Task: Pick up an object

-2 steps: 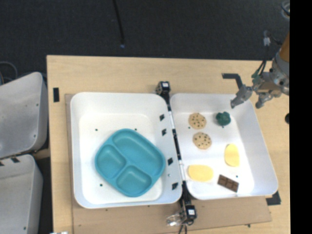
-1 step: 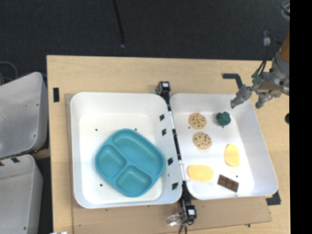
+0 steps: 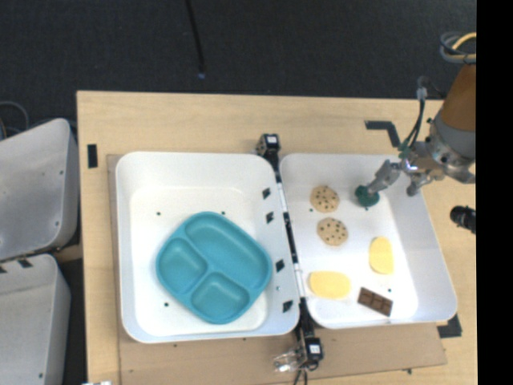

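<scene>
While the tool's (image 3: 369,196) state can't be told, two round speckled cookies (image 3: 325,199) lie nearby.

A pale wooden bench (image 3: 200,119) stands on dark carpet (image 3: 120,30); grey furniture (image 3: 32,191) sits beside it.

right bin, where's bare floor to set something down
Bare patches in the right bin: the far strip above the upper cookie, and the right side past the yellow oval. Crowded: the left-centre cookies and the near edge, with the yellow piece and chocolate.
</scene>
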Controlling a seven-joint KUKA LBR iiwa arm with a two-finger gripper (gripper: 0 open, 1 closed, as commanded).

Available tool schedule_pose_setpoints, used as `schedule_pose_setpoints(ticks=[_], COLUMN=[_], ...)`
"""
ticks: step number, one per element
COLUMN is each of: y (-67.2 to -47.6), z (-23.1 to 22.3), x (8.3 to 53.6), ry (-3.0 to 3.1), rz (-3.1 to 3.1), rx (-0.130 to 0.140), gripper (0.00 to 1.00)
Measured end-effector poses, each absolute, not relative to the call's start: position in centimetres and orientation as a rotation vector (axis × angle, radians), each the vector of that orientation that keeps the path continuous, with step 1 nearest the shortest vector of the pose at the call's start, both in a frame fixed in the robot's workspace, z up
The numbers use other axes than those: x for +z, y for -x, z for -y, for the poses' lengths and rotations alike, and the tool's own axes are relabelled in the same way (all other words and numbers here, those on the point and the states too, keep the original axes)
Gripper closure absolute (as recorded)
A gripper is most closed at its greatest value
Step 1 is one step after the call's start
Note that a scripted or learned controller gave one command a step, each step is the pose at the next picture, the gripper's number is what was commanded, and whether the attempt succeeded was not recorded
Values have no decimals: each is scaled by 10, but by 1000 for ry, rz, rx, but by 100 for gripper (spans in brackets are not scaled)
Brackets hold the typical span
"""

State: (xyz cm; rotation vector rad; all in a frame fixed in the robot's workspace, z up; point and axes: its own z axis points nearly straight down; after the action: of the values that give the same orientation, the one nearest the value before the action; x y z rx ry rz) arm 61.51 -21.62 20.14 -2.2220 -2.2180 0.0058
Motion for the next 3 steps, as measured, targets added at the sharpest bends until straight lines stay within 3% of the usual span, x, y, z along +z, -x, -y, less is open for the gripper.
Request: schedule_pose_setpoints(ticks=[2,3], y=[-618,-619], z=[215,216], x=[99,113], ry=[2226,2231], rz=[2217,2221], rx=[4,-2], gripper=[0,100])
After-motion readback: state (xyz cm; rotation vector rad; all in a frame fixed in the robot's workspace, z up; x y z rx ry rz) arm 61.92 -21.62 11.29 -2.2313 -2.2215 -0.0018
